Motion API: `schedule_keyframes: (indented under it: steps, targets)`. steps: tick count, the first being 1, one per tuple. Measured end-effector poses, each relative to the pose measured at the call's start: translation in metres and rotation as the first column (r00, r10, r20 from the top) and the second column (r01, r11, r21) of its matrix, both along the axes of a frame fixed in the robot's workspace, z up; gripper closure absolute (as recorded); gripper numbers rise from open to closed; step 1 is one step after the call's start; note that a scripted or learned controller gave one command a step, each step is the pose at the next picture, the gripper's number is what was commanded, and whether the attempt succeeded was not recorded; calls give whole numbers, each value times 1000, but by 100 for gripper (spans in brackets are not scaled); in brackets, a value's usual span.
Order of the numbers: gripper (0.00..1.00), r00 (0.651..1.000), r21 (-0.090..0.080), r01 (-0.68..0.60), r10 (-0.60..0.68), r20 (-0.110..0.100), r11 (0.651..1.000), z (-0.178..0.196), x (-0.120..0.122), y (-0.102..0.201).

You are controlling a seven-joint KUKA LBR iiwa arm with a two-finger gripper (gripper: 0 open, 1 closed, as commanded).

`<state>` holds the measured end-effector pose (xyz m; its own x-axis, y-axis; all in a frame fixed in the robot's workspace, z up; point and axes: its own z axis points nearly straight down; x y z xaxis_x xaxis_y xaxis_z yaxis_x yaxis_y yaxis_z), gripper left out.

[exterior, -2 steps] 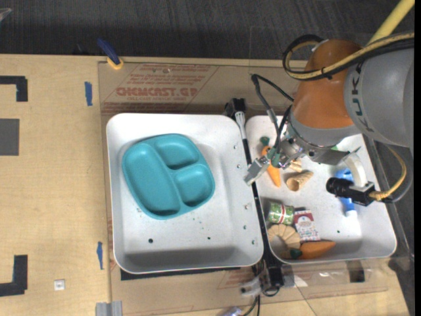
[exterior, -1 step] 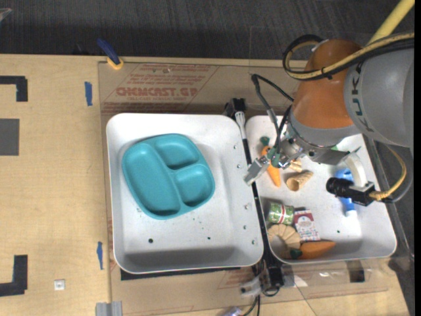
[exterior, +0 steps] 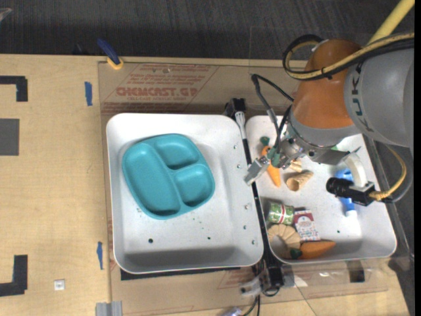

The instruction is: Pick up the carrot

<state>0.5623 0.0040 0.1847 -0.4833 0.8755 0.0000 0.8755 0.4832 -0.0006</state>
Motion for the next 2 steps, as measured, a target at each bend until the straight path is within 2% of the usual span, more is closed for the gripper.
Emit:
schedule_keyframes:
  steps: [2]
  targets:
    - [0, 1000, 0, 0, 0, 0, 1000, 0, 0, 0]
